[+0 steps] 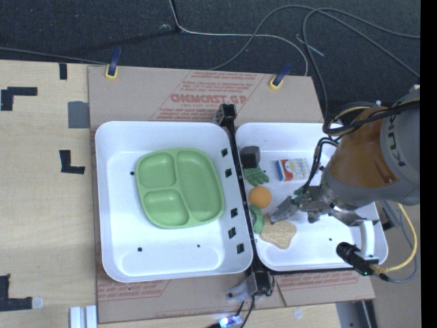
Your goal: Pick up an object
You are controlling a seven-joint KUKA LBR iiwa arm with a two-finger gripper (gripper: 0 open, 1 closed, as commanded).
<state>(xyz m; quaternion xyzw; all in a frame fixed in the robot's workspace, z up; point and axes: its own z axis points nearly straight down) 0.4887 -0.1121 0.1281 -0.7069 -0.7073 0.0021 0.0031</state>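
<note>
Camera view: hand (281, 214) just above tan biscuit (278, 234)

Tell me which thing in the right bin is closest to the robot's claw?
The tan cookie-shaped piece. It lies right under the gripper, nearer than the orange ball, the green leafy toy or the small box.

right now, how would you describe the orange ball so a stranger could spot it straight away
Look in the right-hand white bin, along its left wall beside the black divider. The orange ball lies there, below a green leafy toy and above a pale tan, bread-like piece. It is the one round, orange thing there.
</note>
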